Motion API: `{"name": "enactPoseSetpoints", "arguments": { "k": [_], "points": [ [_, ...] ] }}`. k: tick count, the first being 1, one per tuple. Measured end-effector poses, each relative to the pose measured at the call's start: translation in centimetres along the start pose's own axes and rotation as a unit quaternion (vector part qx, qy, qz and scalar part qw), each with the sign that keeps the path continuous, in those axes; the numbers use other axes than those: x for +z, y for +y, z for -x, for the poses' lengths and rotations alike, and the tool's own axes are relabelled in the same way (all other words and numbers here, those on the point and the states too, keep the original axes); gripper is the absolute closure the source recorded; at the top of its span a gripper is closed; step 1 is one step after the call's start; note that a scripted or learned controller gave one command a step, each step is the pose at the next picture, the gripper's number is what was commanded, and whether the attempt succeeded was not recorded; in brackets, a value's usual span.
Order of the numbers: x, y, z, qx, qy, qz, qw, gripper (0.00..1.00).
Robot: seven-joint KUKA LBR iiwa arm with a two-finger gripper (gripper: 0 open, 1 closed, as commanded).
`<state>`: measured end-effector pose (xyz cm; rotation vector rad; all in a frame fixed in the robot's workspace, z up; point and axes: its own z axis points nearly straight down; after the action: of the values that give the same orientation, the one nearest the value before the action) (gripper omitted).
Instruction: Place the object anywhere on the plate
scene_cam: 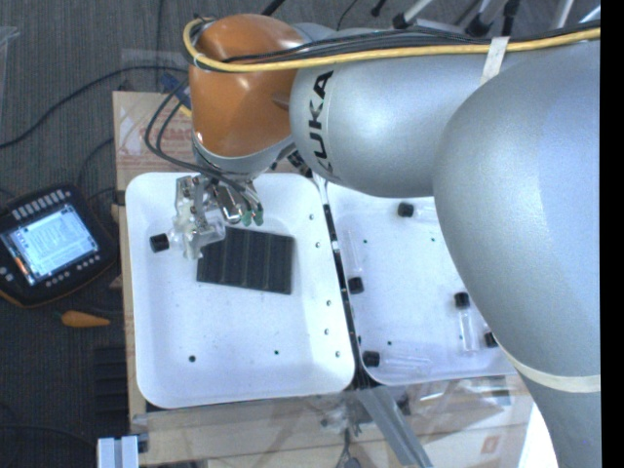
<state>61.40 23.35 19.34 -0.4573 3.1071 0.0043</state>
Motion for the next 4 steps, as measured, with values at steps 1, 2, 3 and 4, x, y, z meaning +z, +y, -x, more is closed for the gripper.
{"name": "enactPoseSetpoints", "arguments": {
  "k": [1,2,3,4],
  "points": [
    [-1.3,-1.5,5.2,-0.222,-0.001,0.001,0.9750,1.00],
    [1.5,-1.0,-2.3,-0.318,0.001,0.000,0.9480,1.00],
    [9.9,0.5,-5.2,-0.520,0.001,0.000,0.8543,1.00],
    [-0.3,1.4,-8.0,-0.594,0.000,0.002,0.8048,1.00]
  ]
}}
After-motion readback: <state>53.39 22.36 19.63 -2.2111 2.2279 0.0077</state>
